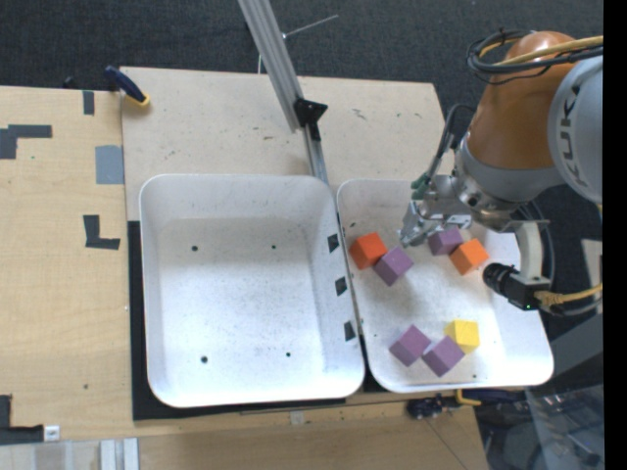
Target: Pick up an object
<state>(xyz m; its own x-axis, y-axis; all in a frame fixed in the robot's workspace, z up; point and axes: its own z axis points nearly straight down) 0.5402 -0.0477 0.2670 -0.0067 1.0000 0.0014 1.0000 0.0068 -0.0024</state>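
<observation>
My gripper (419, 227) hangs low over the upper part of the right bin (519, 360). Several small cubes lie in that bin. An orange cube (367, 250) and a purple cube (394, 265) sit just left of and below the gripper. Another purple cube (448, 240) and an orange cube (470, 256) sit just to its right, partly under the wrist. Nearer the front lie two purple cubes (410, 345) (443, 356) and a yellow cube (464, 334). I see no cube lifted off the bin floor.
The left bin (157, 292) stands beside the right one, sharing a raised middle wall (345, 292). A slanted metal post (279, 57) rises behind the bins. The arm's orange band (514, 116) looms over the right bin's far edge.
</observation>
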